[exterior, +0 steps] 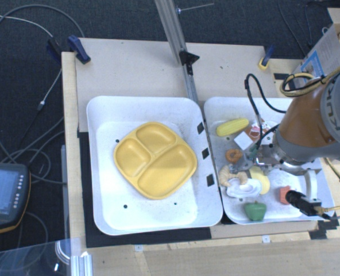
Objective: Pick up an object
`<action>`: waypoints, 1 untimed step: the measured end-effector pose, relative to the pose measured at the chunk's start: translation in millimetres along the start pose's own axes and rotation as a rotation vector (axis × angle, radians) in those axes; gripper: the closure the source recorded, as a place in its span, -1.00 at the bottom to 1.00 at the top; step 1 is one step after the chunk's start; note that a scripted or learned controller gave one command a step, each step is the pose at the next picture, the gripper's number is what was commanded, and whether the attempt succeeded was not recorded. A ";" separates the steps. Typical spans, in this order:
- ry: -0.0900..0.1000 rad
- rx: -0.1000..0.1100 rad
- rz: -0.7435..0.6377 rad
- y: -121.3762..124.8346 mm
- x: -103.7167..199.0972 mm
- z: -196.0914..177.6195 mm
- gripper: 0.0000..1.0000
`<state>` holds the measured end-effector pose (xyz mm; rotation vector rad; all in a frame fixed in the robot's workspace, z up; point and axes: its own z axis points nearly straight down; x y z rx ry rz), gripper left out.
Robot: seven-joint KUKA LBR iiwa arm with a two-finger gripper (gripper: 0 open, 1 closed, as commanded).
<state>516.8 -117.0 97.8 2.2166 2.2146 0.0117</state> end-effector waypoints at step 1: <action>0.000 -0.004 -0.001 1.1 0.3 -11.8 1.00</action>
